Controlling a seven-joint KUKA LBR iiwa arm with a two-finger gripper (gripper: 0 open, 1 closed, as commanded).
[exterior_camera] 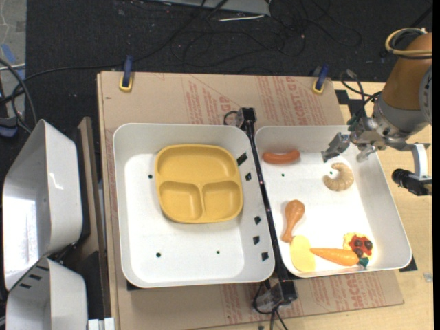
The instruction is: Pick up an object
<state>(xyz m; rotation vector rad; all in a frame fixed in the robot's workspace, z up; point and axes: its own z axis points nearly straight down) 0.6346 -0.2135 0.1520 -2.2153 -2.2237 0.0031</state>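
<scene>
Dark floor [62, 26], perhaps carpet; cables [206, 29]

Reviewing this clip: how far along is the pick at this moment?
Done so far: the end effector is positioned above the far part of the right bin, beside the croissant. In hand: nothing is visibly between its fingers. Left: the grasp and lift. The croissant, hot dog, drumstick, carrot and the other toys lie on the bin floor; the yellow tray sits in the left bin.

Robotics lab, cardboard-topped bench [206, 95], clamps [126, 81], loose cables [55, 67] on dark floor
</scene>
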